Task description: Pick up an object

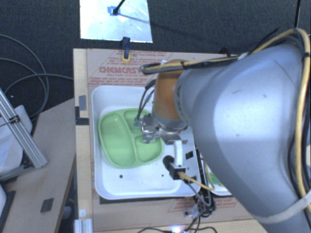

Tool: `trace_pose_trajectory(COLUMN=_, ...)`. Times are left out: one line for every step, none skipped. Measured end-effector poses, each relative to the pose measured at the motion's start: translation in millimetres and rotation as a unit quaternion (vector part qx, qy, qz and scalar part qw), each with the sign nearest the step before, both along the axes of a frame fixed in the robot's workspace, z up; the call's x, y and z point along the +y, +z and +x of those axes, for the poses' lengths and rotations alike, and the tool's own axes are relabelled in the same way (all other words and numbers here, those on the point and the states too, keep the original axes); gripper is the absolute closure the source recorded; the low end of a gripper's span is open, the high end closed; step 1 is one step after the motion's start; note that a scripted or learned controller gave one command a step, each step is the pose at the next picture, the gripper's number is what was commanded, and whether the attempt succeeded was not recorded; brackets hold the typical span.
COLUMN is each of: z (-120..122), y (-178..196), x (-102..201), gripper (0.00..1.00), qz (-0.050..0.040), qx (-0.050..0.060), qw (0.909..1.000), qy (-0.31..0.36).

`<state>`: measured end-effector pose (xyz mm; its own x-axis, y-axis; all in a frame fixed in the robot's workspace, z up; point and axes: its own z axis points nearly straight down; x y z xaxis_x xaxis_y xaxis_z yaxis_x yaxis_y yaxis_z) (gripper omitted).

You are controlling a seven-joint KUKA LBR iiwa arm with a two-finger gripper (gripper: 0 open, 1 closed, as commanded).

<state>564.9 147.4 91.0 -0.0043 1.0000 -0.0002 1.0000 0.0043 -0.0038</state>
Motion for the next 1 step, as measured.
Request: trace_pose_trajectory(z=60.1, y=12.1, x=-26.3, gripper=1.0, qz=0.0011, qx=0.005, qw=1.0, qy=0.0)
